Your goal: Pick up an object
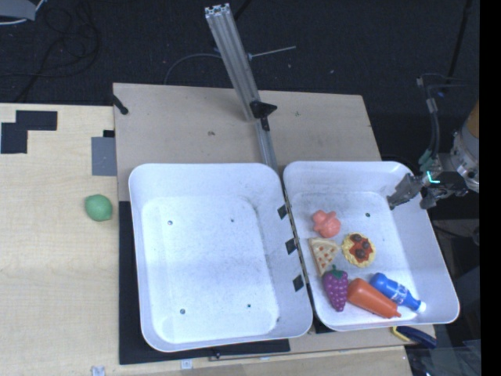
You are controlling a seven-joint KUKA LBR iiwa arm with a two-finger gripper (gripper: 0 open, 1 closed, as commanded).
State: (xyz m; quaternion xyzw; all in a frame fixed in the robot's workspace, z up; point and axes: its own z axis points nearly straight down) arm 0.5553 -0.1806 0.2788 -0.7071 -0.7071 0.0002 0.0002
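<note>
White right bin (368, 180) packs toys tight; my hand (409, 192) hovers at its rim, grip state I can't tell. Carrot (373, 298) touching bottle (396, 290): risk of a nudge or double-grab.

We see even, fairly bright light from above on the bench (313, 124) and both white bins, while the far floor stays dark. The left bin (156, 180) shows a soft grey shadow across its middle and near floor; the right bin (368, 171) is lit more evenly. Small toys cast short, faint shadows. There is no hard glare. The picture is slightly soft and grainy, and the gripper (415, 193) at the right edge looks blurred
</note>
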